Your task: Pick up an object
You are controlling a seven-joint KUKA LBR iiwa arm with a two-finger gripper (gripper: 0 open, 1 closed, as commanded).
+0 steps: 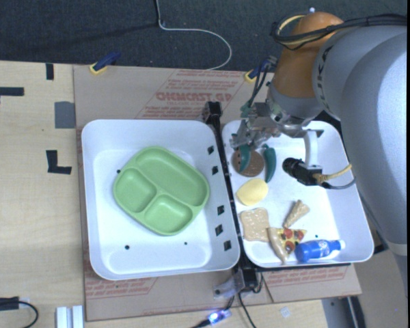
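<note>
Below me a pale green tray lies in a white bin; beside it, a yellow lump, a blue bottle.

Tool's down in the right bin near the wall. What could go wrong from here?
1. The tool sits over a brown piece and a green one lying close together; it may catch both or neither.
2. It is close to the bin wall, so a collision is possible.

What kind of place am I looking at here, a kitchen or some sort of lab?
Most likely a robotics lab, not a kitchen. A grey robot arm with an orange band reaches over two shallow white plastic bins, and small toy foods like the yellow plastic lemon serve as practice items.
</note>
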